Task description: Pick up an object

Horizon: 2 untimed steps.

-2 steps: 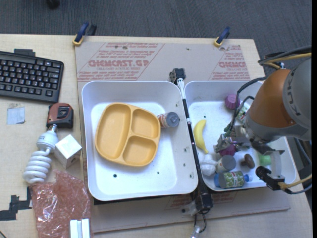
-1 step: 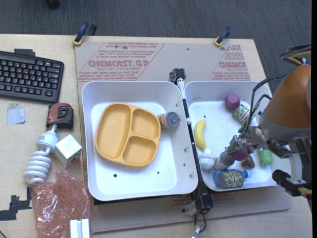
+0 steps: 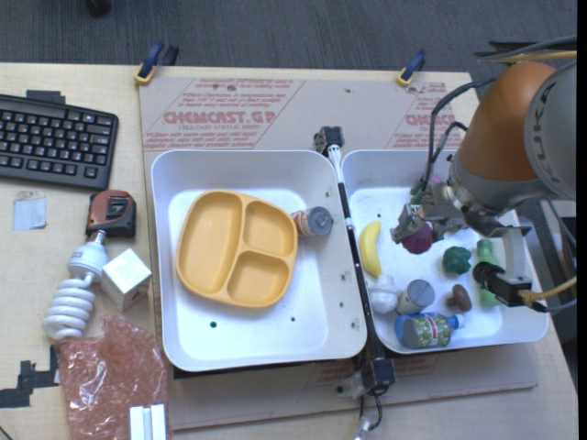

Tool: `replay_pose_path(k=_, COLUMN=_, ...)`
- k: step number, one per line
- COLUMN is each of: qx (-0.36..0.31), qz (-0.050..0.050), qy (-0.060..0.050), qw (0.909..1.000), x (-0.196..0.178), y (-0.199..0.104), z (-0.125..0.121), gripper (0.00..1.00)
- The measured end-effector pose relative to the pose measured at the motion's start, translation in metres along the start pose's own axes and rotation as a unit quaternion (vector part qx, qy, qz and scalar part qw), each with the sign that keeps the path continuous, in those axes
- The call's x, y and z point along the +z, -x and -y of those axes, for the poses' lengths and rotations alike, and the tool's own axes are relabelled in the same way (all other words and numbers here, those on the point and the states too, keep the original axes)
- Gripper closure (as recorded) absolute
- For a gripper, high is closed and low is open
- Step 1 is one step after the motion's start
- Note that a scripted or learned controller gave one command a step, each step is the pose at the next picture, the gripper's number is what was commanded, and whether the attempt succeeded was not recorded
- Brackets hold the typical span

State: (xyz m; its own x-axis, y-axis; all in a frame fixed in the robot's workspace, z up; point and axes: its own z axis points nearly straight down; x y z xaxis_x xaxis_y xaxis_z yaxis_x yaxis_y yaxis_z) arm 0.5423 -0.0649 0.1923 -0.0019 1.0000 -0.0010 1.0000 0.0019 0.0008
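Note:
My gripper [image 3: 417,230] is low in the right bin [image 3: 385,177], directly over a small purple object [image 3: 420,241] whose top it hides. I cannot see whether the object is gripped or merely lies under the gripper. Close by in the same bin are a yellow banana [image 3: 370,248], a dark green lump [image 3: 457,260], a brown piece [image 3: 458,296], a grey round cap [image 3: 420,293], a white lump [image 3: 382,294] and a small bottle [image 3: 425,330] lying on its side.
The left bin [image 3: 183,328] holds a yellow divided plate [image 3: 238,247] and a small grey-capped item [image 3: 315,222] by its right wall. Left of the bins lie a keyboard [image 3: 55,140], a tape measure [image 3: 111,214], a spiral bulb [image 3: 75,291], a white cube [image 3: 127,275] and a pink bag [image 3: 110,374].

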Motion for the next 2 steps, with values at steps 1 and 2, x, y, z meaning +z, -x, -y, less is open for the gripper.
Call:
replay_pose_path(k=1, qx=0.0, qz=0.0, qy=-0.001, qw=1.0, x=0.0, y=-0.046, z=-0.055, gripper=1.0)
replay_pose_path(k=2, qx=-0.001, qz=0.0, qy=-0.001, qw=1.0, x=-0.006, y=-0.061, z=-0.075, gripper=1.0)
